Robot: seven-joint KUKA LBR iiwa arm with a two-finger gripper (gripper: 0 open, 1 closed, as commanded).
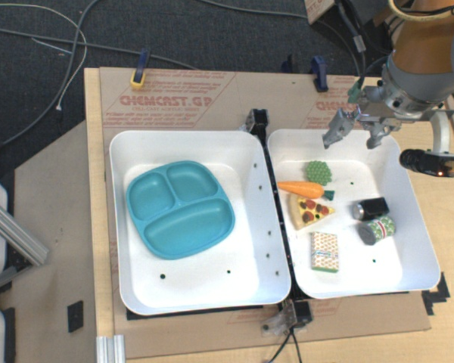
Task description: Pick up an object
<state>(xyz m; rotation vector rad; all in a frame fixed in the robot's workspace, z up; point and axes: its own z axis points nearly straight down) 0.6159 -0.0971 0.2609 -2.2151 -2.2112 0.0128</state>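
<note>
Two fingers of the gripper (357,132) stand apart with nothing between them, poised over the far edge of the right bin (415,263), so the pick seems not yet begun. To do it well, the arm would best choose a piece that lies free of its neighbours and come straight down with the fingers astride it; the patterned box (325,251) near the front looks the easiest target, since it lies alone. The carrot (301,190) and the pizza slice (312,212) touch one another, and the green broccoli (318,172) lies just beside the carrot, so a grasp there risks nudging the others. The dark can (371,208) and the green-labelled can (377,228) also lie close together and, being round, may roll away from closing fingers. The left bin (136,278) holds a teal divided plate (181,209), its three compartments bare.
</note>
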